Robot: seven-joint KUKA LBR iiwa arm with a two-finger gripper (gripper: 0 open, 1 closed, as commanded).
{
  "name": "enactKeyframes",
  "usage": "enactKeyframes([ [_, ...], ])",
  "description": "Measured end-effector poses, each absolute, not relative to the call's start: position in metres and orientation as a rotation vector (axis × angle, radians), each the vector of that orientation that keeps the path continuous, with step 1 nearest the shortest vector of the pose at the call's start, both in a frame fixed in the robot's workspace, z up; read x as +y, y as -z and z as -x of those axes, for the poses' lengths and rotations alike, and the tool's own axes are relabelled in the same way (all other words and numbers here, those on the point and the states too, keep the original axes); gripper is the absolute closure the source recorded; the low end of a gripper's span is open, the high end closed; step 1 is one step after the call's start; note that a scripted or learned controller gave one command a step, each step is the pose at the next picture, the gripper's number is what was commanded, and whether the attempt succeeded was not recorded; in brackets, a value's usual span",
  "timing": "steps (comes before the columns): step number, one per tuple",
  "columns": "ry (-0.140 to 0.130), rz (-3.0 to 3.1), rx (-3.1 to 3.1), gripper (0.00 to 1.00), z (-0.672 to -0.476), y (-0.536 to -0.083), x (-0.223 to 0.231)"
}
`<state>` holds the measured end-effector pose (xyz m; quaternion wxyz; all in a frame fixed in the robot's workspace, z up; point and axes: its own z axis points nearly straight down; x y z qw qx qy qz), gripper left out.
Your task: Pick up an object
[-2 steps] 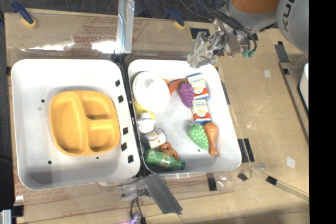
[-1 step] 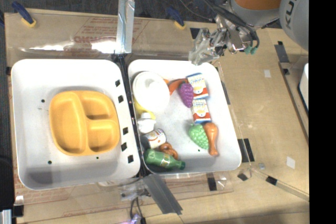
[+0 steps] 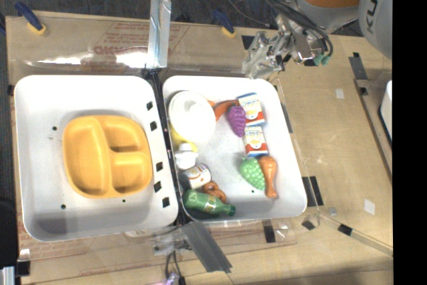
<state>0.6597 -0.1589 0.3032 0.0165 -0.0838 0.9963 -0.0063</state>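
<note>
Nearest us, at the lower edge of the right bin [image 3: 293,200], we see a green bottle [image 3: 209,204] lying on its side. Moving left to right: the left bin [image 3: 33,143] holds a yellow divided tray [image 3: 107,155]; the right bin holds a white bowl [image 3: 191,114], purple grapes [image 3: 237,119], two small cartons [image 3: 251,108], a green bumpy piece [image 3: 251,172] and an orange drumstick [image 3: 269,175] touching it. Above that bin's far right corner, over the counter [image 3: 333,143], hangs the end effector [image 3: 267,55]; we cannot tell whether it is apart or together, and we see nothing in it. We judge the task to be at its approach step: nothing is lifted yet. Next, the arm would need to come down over one item, perhaps the nearby upper carton, which looks boxy and easy to grip.
</note>
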Motion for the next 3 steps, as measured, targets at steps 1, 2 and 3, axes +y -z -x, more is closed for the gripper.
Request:
enactKeyframes([
  [1, 0.023, 0.265, 3.092, 1.0, -0.661, -0.315, -0.158],
  [2, -0.003, 0.245, 3.132, 1.0, -0.658, -0.292, -0.069],
  [3, -0.001, 0.64, 3.078, 1.0, -0.657, -0.208, -0.105],
])
